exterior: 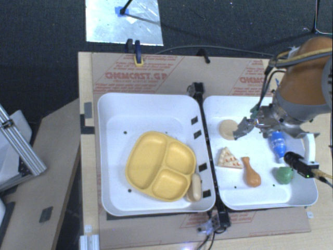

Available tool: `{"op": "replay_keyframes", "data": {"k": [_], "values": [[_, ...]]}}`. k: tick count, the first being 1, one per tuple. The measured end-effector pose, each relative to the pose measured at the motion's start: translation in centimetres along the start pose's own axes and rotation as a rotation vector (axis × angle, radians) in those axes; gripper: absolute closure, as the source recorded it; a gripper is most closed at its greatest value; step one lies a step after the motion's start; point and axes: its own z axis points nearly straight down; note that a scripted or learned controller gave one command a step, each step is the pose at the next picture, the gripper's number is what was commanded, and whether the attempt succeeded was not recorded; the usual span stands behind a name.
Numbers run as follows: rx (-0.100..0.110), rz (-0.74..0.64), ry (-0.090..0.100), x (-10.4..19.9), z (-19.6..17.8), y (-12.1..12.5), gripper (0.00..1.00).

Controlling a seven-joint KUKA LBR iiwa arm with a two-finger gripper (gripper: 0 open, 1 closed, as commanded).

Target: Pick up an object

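Gripper [243, 129] hangs at the right bin's [299, 199] upper middle, nothing visibly held and its grip unreadable, probably eyeing the beige disc [227, 128] right beside it.

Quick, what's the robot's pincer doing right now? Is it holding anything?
Pincer: low over the right bin, next to the round tan cookie. Open or shut cannot be told, and nothing can be seen gripped in it.
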Motion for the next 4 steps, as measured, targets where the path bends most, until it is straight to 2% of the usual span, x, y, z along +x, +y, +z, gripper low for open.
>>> {"op": "replay_keyframes", "data": {"k": [1, 3, 4], "values": [[0.003, 0.002, 0.000, 0.0, 4.8, 0.9, 0.00], [0.003, 0.002, 0.000, -0.8, 13.6, 1.0, 0.00], [-0.002, 0.001, -0.001, -0.8, 12.3, 1.1, 1.00]]}}
